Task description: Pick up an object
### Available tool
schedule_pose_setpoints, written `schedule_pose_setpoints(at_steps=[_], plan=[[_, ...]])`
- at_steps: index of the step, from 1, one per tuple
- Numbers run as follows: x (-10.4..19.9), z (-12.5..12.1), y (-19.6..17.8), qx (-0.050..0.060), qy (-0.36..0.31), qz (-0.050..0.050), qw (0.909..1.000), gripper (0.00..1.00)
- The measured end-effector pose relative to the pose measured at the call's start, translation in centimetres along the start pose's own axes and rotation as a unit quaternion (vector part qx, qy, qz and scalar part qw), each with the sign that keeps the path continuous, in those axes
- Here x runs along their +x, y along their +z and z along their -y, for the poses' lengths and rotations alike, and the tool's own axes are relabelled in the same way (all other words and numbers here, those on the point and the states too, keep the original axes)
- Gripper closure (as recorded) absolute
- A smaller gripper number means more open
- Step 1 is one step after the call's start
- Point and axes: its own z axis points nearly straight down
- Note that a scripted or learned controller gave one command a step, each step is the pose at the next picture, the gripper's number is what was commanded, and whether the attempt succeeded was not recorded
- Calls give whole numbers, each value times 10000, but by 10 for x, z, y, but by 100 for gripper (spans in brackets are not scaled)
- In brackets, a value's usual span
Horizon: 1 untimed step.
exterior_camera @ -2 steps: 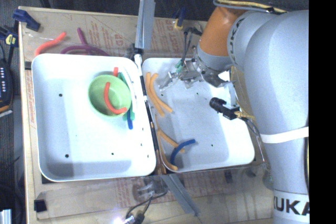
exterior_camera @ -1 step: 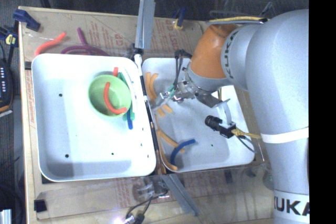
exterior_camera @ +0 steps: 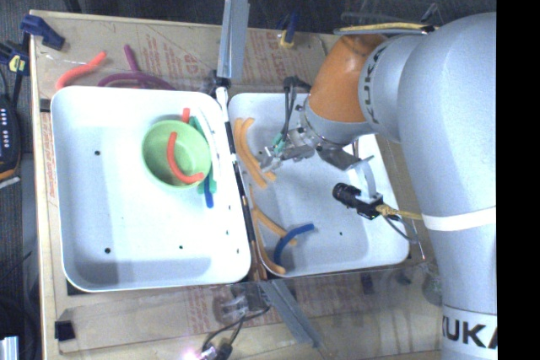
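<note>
My gripper (exterior_camera: pixel 272 154) reaches down into the right bin (exterior_camera: pixel 337 253), near its left wall. Its fingertips hover at an orange curved strip (exterior_camera: pixel 245 143) that lies along that wall. A second tan strip (exterior_camera: pixel 268 223) and a blue curved piece (exterior_camera: pixel 289 238) lie in the bin's front left corner. In the left bin (exterior_camera: pixel 110 257) a green bowl (exterior_camera: pixel 175 154) holds a red curved strip (exterior_camera: pixel 179 166), with green and blue pieces (exterior_camera: pixel 207 181) at its right side. Nothing shows between the fingers.
The arm's grey body and orange band cover the right bin's back and right side. A black cable fitting (exterior_camera: pixel 354 198) hangs over the bin's middle. Red and purple tubes (exterior_camera: pixel 110 72) lie on the bench behind the left bin. A metal divider post (exterior_camera: pixel 232 34) stands between the bins.
</note>
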Motion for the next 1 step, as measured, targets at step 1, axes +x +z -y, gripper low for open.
schedule_pose_setpoints(at_steps=[1], plan=[[0, 0, 0, 1, -4, 2, 10000, 0]])
